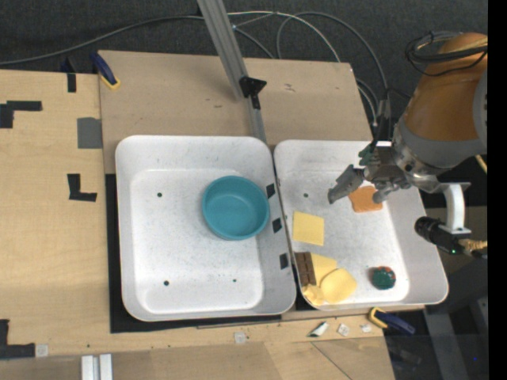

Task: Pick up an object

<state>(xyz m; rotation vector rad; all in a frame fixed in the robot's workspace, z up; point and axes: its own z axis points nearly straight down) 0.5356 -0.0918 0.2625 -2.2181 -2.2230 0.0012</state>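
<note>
The gripper [366, 187], fingers spread apart, hangs over the orange piece [366, 202] at twelve o'clock in the right bin [424, 291], so it should drop straight, straddle the piece squarely, then close
</note>
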